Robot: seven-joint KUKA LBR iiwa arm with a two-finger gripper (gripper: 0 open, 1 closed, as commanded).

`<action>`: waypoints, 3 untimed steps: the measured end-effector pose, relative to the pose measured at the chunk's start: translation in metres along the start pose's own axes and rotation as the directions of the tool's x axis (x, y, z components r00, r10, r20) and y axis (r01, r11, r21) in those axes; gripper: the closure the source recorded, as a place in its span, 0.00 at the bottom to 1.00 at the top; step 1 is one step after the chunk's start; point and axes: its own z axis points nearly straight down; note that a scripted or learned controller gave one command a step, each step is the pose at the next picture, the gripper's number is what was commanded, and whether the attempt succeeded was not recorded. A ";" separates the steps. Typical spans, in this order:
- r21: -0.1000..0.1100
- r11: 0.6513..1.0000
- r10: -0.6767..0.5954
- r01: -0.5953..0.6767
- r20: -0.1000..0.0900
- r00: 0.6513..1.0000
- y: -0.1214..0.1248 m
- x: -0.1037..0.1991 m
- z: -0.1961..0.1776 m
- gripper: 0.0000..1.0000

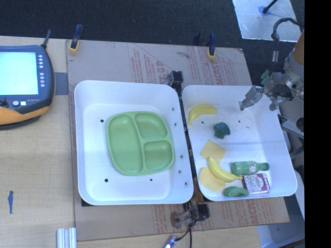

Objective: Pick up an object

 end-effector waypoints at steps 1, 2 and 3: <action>0.002 1.000 -0.002 0.002 0.001 1.000 0.005 0.052 0.082 0.00; 0.002 1.000 -0.001 0.001 0.001 1.000 0.004 0.037 0.166 0.00; 0.003 1.000 -0.002 0.002 0.003 1.000 0.004 0.035 0.155 1.00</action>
